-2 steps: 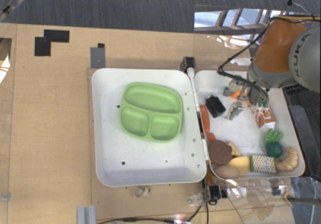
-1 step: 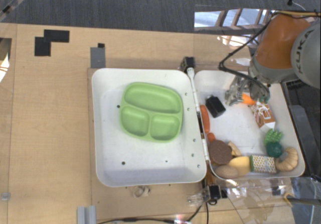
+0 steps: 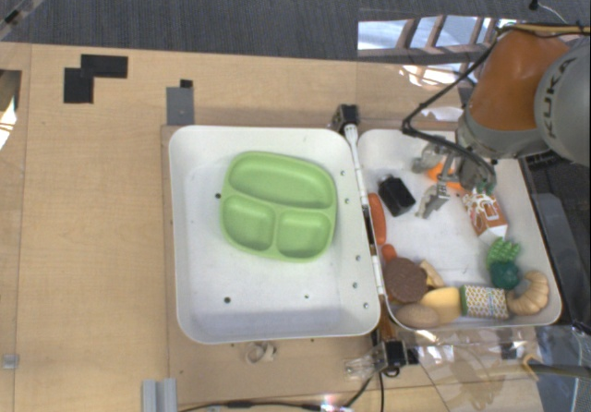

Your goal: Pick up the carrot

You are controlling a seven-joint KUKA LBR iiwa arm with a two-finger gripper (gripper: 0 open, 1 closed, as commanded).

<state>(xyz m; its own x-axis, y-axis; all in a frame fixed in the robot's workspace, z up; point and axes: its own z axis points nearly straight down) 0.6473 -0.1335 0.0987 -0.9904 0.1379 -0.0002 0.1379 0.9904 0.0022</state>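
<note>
Hand (image 3: pixel 443 190) hangs over the upper middle of the right bin (image 3: pixel 536 216), under the grey arm (image 3: pixel 517 96) with its orange band; cannot tell how the hand is set, it is too small and cluttered with cables. Nothing visibly in it. Just left of the hand, a small black block (image 3: pixel 395 195) lies on the bin floor. Just right of it, a red-and-white packet (image 3: pixel 484 212).

Carrot (image 3: pixel 377 216) lies against the right bin's left wall, long axis running along the wall, left of and a bit below the hand, with the black block between them. Apart from the hand, not touching.

Lower in the right bin: brown round cookie (image 3: pixel 404 279), potato-like piece (image 3: pixel 418 314), yellow piece (image 3: pixel 443 299), patterned box (image 3: pixel 485 300), green toy (image 3: pixel 504 262), croissant (image 3: pixel 533 293).

Left bin (image 3: pixel 194 244) holds a green divided plate (image 3: pixel 277 205), three compartments, lying flat. Both bins sit on the wooden desk (image 3: pixel 83 244).
</note>
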